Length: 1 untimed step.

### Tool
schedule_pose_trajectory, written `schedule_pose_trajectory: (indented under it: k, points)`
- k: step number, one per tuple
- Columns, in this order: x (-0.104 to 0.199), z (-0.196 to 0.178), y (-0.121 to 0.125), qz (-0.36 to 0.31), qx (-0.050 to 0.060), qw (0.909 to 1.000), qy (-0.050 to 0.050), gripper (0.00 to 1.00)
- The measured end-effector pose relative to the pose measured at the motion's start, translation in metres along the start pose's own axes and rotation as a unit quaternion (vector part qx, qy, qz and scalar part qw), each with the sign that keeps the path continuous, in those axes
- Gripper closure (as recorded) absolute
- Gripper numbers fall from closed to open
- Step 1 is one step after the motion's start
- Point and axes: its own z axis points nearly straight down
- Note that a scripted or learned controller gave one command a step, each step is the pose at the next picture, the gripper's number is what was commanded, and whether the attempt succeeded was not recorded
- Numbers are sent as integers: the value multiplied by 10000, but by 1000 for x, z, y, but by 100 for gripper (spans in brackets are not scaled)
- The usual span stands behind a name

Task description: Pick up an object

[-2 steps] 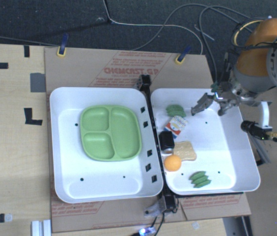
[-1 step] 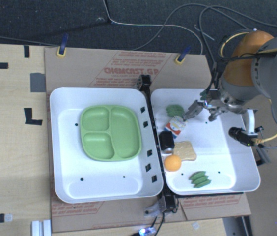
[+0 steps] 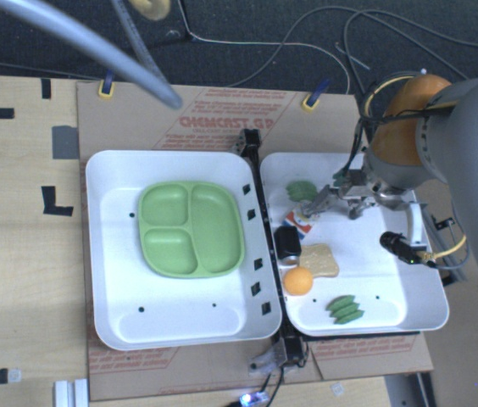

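**Arm low over right bin, nothing in the gripper yet**

Desk (image 3: pixel 19 253): pale wood, a cardboard sheet laid over it under both bins, presumably to protect the top and keep the bins from sliding.

Arm (image 3: pixel 442 134): grey, orange band above the wrist, reaching in from the right and bent down over the upper part of the right bin.

Left bin (image 3: pixel 103 227): white, shallow. Holds a green divided plate (image 3: pixel 192 229) lying flat near the centre, well apart from the arm's working area.

Right bin (image 3: pixel 421 308): white, shallow, butted against the left one. The pickable things are clustered along its left side, probably where earlier drops left them.

Gripper (image 3: pixel 317 205): low over the bin floor, fingers splayed apart with nothing between them. It sits just beside a green leafy piece (image 3: pixel 301 191) and a small red-and-white item (image 3: pixel 301 221); which of the two it is lined up for, I cannot tell.

Smaller contents, going down the bin: a black block (image 3: pixel 287 242) against the left wall, a tan bread-like slice (image 3: pixel 322 261) touching it, an orange ball (image 3: pixel 298 281) just below the slice, a green pea pod (image 3: pixel 344 309) apart near the front wall.

Judgement: approach stage, no grasp made. The tight cluster risks the fingers nudging a neighbour.
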Motion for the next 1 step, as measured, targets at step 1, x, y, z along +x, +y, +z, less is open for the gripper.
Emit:
schedule_pose_trajectory:
  k: [1]
  points:
    - [2,-17,4,-12,-64,10000,10,100]
